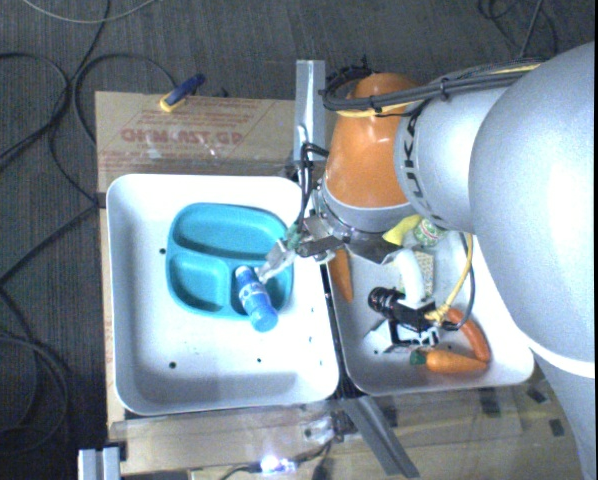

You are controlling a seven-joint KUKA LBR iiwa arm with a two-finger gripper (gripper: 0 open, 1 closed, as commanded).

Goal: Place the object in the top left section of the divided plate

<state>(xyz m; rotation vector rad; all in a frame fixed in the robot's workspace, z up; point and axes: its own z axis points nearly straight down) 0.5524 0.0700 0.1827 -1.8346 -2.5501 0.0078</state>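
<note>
1. A small blue plastic bottle (pixel 255 300) is seen lying on its side across the lower right rim of a turquoise divided plastic plate (pixel 211 236) (partly on the plate, partly off it).
2. The plate is set in the left shallow white bin (pixel 159 368).
3. The pincer (pixel 278 260) is held just beside the bottle's upper end; whether it is wide or narrow cannot be told.
4. An orange carrot (pixel 454 362) lies in the right white bin (pixel 364 368).

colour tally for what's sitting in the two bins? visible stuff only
Blue: 2, the plate and the bottle
Orange: 3, two carrots and an orange piece
Yellow-green: 1, a lump at the arm's edge
Total: 6 in view; the arm covers part of the right bin.
</note>
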